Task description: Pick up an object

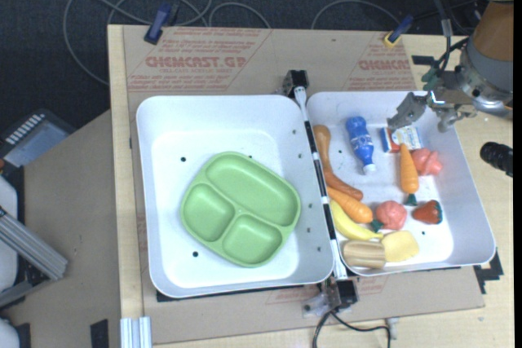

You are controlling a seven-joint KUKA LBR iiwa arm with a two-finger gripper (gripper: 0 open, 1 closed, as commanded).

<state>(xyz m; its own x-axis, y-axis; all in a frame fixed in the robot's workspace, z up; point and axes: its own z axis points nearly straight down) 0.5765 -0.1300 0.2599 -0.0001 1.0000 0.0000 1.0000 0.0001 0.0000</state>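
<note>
My gripper (424, 112): fingers apart, clamped on nothing, hovering over the right bin's (471, 212) far edge. Just below it: an orange carrot (408, 168) (upright, beside a pink toy (428, 161)). Blue bottle (359, 139) nearer centre. Green tray (240, 209) fills the left bin (163, 134).

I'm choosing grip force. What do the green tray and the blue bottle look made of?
Green tray: likely moulded plastic, matte, with uniform colour and soft rounded compartment edges. Blue bottle: probably hard plastic, slightly glossy, a toy by its look; too small to be sure.
</note>
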